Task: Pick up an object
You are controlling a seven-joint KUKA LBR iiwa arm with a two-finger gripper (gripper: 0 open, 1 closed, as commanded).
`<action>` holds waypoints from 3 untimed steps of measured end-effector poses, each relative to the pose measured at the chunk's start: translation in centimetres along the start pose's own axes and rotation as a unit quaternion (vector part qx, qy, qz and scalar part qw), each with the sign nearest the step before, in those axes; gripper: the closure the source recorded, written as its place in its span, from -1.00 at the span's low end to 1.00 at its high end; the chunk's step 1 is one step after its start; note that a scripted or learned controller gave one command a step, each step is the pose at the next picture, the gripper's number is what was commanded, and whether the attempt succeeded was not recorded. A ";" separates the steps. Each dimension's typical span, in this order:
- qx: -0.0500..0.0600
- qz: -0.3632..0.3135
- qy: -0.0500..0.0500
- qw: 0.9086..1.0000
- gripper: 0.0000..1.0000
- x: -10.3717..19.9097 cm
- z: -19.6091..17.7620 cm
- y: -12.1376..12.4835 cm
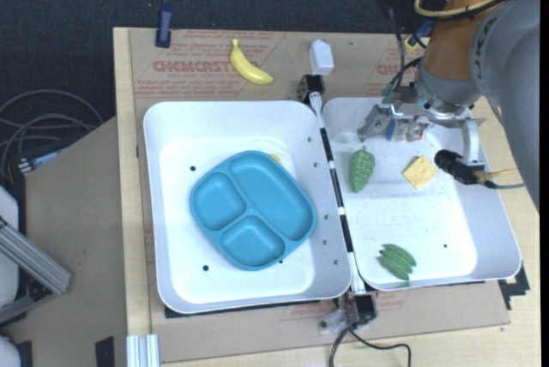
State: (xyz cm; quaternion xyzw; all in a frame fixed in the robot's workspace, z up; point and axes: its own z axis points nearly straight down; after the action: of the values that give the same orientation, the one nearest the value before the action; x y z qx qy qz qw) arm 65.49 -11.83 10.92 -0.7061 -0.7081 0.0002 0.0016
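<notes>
Cardboard bench sheet (197, 65) reads "CHEMCAST" | gripper (395, 127) over right bin (489, 228), grip unclear | yellow block (419, 171) nearby

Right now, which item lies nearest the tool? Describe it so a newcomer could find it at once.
Find the right-hand white bin, under the grey arm. Near its upper edge, just below the tool, lies a pale yellow block. Its neighbours, two green vegetable-like pieces, are elongated and bumpy; it alone is yellow and squarish.

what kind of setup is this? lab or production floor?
Likely a robotics lab bench, not production: two white bins sit on a cardboard-covered bench holding toy items like a blue divided plate and plastic banana, with loose cables on the carpet.
</notes>
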 end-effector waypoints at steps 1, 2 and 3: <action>0.000 0.001 -0.001 1.000 -1.00 2.5 2.5 -2.3; 0.000 0.002 -0.001 1.000 -1.00 2.3 2.5 -4.7; 0.000 0.002 -0.001 1.000 -1.00 1.6 2.5 -7.5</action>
State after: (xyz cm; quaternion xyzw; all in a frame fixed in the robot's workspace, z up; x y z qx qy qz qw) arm 57.98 -10.22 8.44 -0.7074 -0.7068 0.0005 0.0011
